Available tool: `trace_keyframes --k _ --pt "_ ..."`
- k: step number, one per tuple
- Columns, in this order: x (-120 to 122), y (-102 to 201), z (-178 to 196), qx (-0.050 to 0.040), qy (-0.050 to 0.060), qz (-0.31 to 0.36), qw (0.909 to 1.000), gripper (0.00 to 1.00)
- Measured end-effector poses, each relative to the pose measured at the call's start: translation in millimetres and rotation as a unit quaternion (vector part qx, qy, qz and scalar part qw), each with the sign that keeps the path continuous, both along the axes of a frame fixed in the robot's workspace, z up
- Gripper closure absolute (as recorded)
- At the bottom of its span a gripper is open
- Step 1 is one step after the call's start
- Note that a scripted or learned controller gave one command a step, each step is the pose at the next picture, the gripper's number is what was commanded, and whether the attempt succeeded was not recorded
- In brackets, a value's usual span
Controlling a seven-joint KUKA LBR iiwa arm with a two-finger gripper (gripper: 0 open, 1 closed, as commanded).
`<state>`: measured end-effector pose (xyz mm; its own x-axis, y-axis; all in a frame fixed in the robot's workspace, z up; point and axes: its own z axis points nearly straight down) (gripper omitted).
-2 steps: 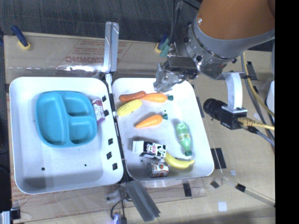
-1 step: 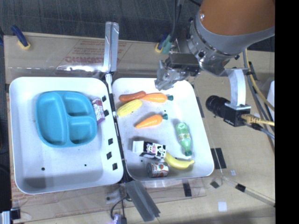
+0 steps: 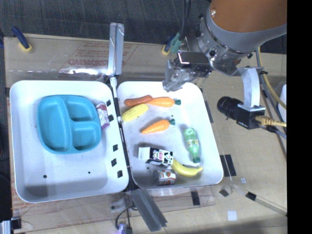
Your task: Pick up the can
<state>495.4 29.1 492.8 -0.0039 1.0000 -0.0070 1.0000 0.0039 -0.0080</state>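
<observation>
Hand [image 3: 174,81] poised above far rim of right bin [image 3: 208,126], grip state impossible to tell. Can [image 3: 165,176] lying on its side at near edge of right bin, touching banana [image 3: 186,169], just below milk carton [image 3: 156,155]. Well apart from hand, across whole bin, past carrots [image 3: 156,126].

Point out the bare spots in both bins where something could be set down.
Left bin: open floor below the blue tray. Right bin: small patch between corn, carrot and milk carton. Crowded near can, banana, bottle.
</observation>
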Motion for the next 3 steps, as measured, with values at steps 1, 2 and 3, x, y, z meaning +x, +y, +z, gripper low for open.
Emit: trace_keyframes --k 1,2,3 --pt "0.6 1.7 10.3 -0.0004 0.000 0.004 1.0000 1.00" --pt "1.3 3.5 20.5 -0.0008 0.000 0.009 1.0000 1.00" --pt "1.8 5.3 30.9 -0.0011 0.000 0.013 0.9999 1.00"
